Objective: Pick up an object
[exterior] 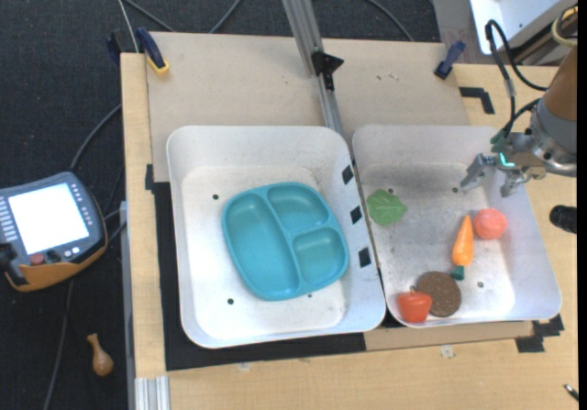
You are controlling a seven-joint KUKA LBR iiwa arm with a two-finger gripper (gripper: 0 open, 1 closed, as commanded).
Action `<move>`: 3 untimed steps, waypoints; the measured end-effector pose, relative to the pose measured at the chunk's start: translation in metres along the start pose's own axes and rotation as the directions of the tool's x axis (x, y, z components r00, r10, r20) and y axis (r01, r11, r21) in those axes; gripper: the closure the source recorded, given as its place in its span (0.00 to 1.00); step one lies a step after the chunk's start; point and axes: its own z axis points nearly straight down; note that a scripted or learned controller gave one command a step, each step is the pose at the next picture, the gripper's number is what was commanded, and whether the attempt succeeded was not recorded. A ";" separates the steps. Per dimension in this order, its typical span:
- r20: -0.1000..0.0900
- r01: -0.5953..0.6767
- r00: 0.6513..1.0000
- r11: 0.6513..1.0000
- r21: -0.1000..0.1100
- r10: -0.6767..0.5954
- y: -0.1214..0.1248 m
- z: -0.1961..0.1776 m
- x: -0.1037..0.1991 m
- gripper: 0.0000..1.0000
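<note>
In the right bin (541, 280), an orange carrot (463, 241) lies with its long axis running near to far, tip pointing far. The gripper (495, 177) hovers above, fingers spread, holding nothing.

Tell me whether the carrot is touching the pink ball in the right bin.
Cannot tell. In the camera view the carrot's top end meets the pink ball's lower left edge with no bin floor showing between, but the slanted view could hide a gap.
</note>
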 end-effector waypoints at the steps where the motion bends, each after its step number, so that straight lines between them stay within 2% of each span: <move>1: 0.000 0.000 1.000 1.000 -0.001 0.000 0.000 0.000 0.000 0.00; 3: -0.002 0.000 1.000 1.000 0.005 0.000 -0.001 0.096 0.008 0.00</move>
